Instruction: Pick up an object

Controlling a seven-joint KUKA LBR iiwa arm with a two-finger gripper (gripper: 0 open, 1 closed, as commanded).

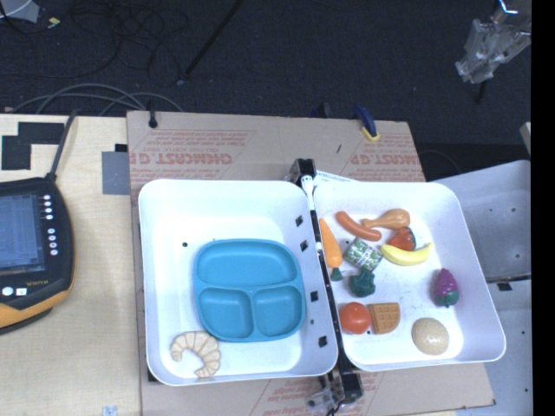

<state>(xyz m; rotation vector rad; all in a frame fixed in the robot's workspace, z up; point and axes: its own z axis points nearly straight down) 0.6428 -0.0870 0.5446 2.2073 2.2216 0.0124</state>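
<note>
toy foods are crowded in the right bin [473,232]: banana [408,253] against can [362,254], broccoli [362,282] below. gripper [490,46] is raised well apart; its opening cannot be told.

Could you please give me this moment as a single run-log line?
phase: pre-grasp | gripper: raised, beyond the bins | right bin: toy food | left bin: blue tray, croissant | held: nothing seen
</note>
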